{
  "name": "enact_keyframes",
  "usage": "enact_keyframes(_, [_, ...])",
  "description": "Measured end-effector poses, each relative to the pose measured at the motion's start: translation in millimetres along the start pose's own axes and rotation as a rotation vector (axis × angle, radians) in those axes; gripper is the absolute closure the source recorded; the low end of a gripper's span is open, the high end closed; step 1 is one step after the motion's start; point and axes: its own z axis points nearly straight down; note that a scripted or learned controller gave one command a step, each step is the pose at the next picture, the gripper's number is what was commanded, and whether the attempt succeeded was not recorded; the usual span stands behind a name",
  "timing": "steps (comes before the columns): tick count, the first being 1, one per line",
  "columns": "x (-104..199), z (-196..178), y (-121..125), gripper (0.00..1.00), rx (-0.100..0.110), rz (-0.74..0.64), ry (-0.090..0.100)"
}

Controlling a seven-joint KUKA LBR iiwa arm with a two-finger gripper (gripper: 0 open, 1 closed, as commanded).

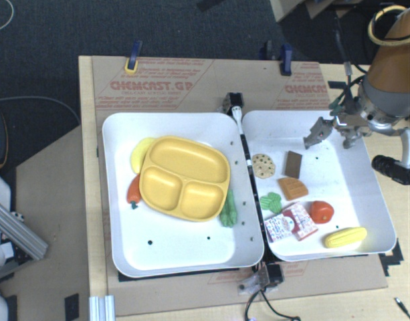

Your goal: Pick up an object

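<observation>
Arm [392,72] at right. Tray [184,177] in left bin [124,246], well left of gripper [333,134]. Gripper over right bin [378,199], fingers apart, clamping nothing. Below-left of it: cookie [263,165], brown block [293,164]. Tomato [321,211] below.

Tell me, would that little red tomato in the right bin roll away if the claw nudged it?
Probably. The tomato looks round and glossy, so it may roll and slip. The box touching one side might stop it that way. It is likely a light toy, easily knocked aside.
</observation>
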Motion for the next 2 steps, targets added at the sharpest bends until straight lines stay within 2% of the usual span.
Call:
enact_keyframes(1, [0.3, -8.7, 2.9, 0.0, -0.015, -0.003, -0.003])
enact_keyframes(2, [-8.0, 39.0, 7.2, 0.0, -0.011, -0.002, -0.002])
